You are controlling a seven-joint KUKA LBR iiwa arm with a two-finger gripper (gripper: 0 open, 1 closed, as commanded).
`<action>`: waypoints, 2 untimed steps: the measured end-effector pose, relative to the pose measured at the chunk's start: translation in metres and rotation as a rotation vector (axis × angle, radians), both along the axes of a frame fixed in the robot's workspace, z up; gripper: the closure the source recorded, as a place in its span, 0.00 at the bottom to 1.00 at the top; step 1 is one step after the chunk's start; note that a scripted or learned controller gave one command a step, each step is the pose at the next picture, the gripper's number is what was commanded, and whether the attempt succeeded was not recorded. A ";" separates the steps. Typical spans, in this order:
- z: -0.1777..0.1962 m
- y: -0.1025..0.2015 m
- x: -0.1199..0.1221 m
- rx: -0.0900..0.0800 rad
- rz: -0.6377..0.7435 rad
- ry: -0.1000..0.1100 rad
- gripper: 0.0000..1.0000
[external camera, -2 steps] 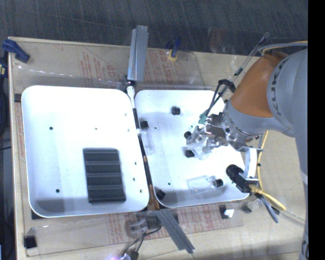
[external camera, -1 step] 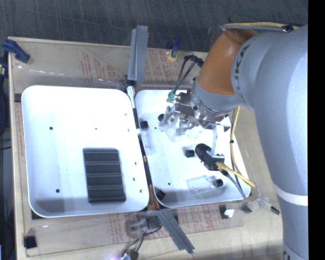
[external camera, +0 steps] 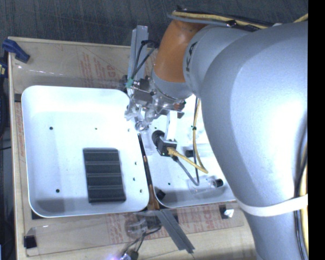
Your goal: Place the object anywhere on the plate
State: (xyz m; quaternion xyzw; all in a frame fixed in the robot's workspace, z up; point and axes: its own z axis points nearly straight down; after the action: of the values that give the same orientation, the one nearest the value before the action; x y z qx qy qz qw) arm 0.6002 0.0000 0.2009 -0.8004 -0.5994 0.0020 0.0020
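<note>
Leftmost, the dark ribbed plate [external camera: 104, 175] lies flat in the left bin [external camera: 38, 145], toward its near wall. Further right, the gripper [external camera: 142, 115] hangs over the divide between the bins; whether it carries the object cannot be told. To do this step well, it should travel left and nearer, centre over the plate, then descend low before any release.

Left bin [external camera: 38, 145] open around dark plate [external camera: 104, 175]; arm [external camera: 244, 107] covers right bin [external camera: 173, 199].

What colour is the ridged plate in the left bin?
Dark grey to black, ribbed plate; seen in the camera view.
</note>
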 end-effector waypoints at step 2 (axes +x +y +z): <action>0.083 0.099 -0.039 0.001 0.240 -0.003 1.00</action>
State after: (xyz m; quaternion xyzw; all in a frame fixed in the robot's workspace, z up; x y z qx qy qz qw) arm 0.5612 0.0992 0.2838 -0.7231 -0.6908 0.0007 0.0010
